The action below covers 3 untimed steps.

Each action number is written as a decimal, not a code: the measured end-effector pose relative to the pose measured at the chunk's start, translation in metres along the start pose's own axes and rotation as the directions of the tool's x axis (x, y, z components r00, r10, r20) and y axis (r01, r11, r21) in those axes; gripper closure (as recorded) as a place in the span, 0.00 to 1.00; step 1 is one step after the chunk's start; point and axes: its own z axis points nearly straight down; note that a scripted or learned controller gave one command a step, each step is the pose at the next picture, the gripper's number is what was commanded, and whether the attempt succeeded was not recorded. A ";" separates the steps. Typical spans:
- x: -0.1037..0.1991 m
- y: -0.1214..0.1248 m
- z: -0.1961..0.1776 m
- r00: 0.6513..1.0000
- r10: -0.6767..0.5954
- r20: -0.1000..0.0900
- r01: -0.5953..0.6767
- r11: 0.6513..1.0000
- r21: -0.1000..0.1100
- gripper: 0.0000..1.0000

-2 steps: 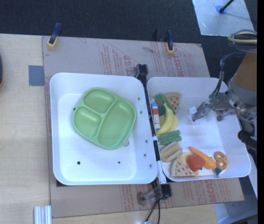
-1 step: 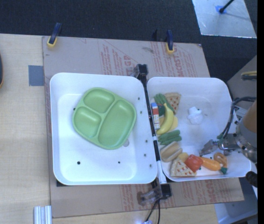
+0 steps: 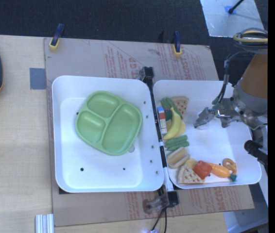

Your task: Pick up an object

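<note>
The two white bins sit side by side on the bench. The left bin [image 3: 64,174] holds a green divided plate [image 3: 109,123], which lies well apart from the arm. The right bin [image 3: 244,152] holds a group of small toy foods, and they are packed along its left wall and its near edge: a yellow banana [image 3: 175,126] touching green bean pods [image 3: 177,142], a hot dog [image 3: 178,157], a sandwich wedge [image 3: 190,175], a red piece [image 3: 201,169], an orange carrot [image 3: 220,171] and a pretzel [image 3: 229,164].

The gripper [image 3: 211,115] hangs over the bare middle of the right bin. Its fingers look parted, with nothing between them — it holds no object.

I judge the main risk is the crowding. The foods touch each other, so a descent may push one aside or catch two. Also, items against the wall leave little room for a finger — it may strike the rim.
</note>
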 end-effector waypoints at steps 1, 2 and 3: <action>0.001 0.095 0.112 1.000 0.008 0.001 -0.008 1.000 0.017 0.00; 0.116 0.025 -0.001 1.000 0.003 -0.001 -0.003 1.000 0.007 0.00; -0.019 0.020 0.101 1.000 0.023 0.006 -0.023 0.999 0.023 0.00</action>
